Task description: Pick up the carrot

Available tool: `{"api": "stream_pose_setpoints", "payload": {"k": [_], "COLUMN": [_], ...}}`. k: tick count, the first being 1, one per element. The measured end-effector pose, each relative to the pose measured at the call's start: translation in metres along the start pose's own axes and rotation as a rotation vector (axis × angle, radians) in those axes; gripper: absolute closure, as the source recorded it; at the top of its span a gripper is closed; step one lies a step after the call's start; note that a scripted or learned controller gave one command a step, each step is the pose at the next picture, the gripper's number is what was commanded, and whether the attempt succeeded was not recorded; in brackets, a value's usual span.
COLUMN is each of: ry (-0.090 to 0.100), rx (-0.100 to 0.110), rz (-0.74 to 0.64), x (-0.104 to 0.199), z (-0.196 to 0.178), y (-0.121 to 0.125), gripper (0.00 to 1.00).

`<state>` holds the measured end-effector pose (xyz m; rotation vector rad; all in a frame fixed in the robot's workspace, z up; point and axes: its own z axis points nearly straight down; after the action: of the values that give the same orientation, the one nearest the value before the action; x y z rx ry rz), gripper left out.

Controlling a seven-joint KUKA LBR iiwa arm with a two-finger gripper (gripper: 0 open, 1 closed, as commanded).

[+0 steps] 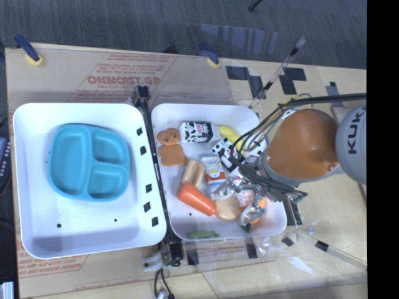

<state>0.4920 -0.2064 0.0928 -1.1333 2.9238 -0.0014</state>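
1. Carrot (pixel 197 199) lies loose in the right bin (pixel 163 185), not picked yet.
2. My hand (pixel 249 205) is low just beside it; grip state unclear.
3. Left: grasp, lift.

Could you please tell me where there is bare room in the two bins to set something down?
The left bin has bare floor around the blue divided plate, widest along its near edge. The right bin is crowded: the carrot, pretzel and other toys pack it, with the claw among them.
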Motion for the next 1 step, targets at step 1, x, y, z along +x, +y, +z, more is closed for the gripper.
{"api": "stream_pose_setpoints", "payload": {"k": [1], "ry": [-0.003], "rx": [0.001], "rz": [-0.003], "x": [-0.0019], "z": [-0.0105], "y": [-0.0004], "gripper": [1.00]}}
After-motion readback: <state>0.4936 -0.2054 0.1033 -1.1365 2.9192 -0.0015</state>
